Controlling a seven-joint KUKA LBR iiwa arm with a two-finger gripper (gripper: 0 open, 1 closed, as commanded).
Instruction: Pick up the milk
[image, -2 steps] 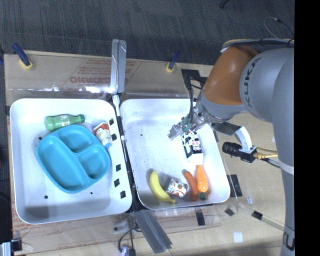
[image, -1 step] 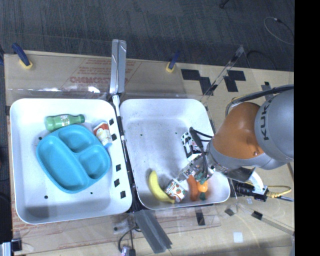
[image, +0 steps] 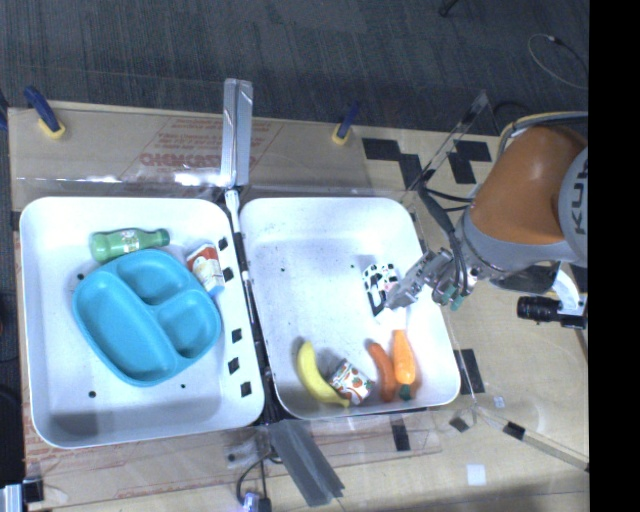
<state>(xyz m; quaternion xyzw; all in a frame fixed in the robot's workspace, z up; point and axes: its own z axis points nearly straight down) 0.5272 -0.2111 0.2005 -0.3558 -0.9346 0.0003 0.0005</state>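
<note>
A: From the overhead camera, where is the milk?

B: The milk (image: 379, 285), a small boxy carton with a black-and-white cow-patch print, lies in the right bin (image: 300, 225), close to that bin's right wall and on its speckled white floor.

A: And the pincer?

B: The pincer (image: 405, 294) sits just beside the carton, at its right edge, with the metallic grey fingers slanting down over the bin wall. Whether they are released or clenched I cannot tell (the tips blur into the carton's dark patches).

A: What else is in that bin?

B: Along the near edge: a curved yellow banana (image: 314, 375), a small printed carton (image: 349, 381) touching it, then a reddish sausage shape (image: 381, 371) and an orange carrot (image: 402, 360) lying side by side.

A: The left bin?

B: The left bin (image: 60, 420) holds a smooth blue plastic divided plate (image: 147, 315) with rounded compartments, a green bottle (image: 128, 241) lying on its side above it, and a small red-and-white carton (image: 206, 268) at the plate's upper right corner.

A: The table itself?

B: The table (image: 290, 145) is brownish board, with blue clamps at its far edge
</note>
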